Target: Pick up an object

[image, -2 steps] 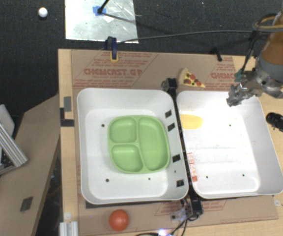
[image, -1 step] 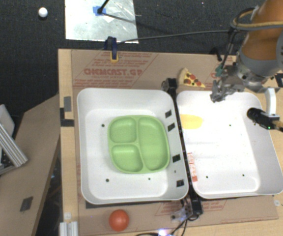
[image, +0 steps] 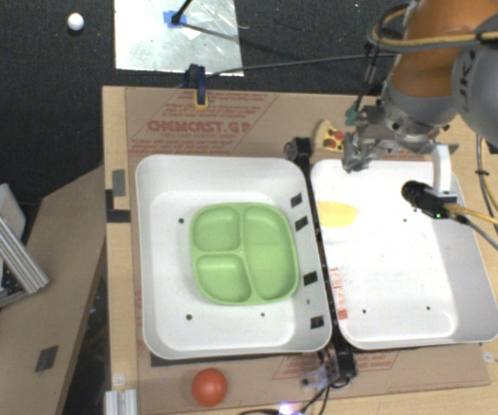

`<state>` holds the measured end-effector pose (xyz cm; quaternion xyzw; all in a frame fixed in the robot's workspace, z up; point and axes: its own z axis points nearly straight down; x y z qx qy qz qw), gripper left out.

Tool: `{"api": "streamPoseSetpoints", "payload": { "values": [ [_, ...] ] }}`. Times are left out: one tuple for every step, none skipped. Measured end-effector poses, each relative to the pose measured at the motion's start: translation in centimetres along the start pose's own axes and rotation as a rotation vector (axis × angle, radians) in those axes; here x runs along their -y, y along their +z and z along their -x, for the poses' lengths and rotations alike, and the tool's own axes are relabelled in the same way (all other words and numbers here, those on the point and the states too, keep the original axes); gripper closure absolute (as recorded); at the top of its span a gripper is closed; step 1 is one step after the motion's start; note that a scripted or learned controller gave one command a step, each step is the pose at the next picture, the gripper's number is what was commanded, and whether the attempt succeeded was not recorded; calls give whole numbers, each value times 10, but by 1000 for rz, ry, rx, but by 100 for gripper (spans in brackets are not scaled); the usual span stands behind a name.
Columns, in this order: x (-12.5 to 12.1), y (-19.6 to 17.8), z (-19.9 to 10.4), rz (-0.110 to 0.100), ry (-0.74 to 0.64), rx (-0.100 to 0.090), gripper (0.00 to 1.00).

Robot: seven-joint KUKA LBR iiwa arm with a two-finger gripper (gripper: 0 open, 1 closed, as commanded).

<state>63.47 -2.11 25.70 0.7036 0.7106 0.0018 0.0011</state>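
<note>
**Bins, white, shallow:** two, side by side on a brown printed board (image: 223, 121) that lies on the table (image: 67, 258). These are the left bin (image: 158, 232) and the right bin (image: 422, 305).

**Green tray (image: 242, 253):** one, divided into compartments. It lies flat in the middle of the left bin.

**Yellow flat piece (image: 336, 213):** one. It lies in the right bin, close to the left wall and toward the far side.

**Small yellow-and-red item (image: 327, 133):** one. It sits on the board outside the bins, just beyond the far-left corner of the right bin.

**Orange ball (image: 208, 386):** one. It is on the table at the near edge, just outside the left bin.

**White ball (image: 76, 22):** one, at far left on the dark surface.

**Silver sheet (image: 175, 24):** one, beyond the far edge of the board.

**Blue clamp (image: 197, 80):** one, on the far edge of the board.

**Arm (image: 443, 24):** one, reaching in from the right.

**Gripper (image: 351, 162):** one, over the far-left corner of the right bin. It is just on the far side of the yellow flat piece and apart from it. Whether it stands wide or narrow cannot be told, and nothing is seen held in it.
</note>
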Motion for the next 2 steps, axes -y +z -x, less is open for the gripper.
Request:
{"api": "streamPoseSetpoints", "payload": {
  "values": [
    [-16,11,-56,-1,0,-1,100],
    [-21,24,-119,-2,0,-1,100]
  ]
}}
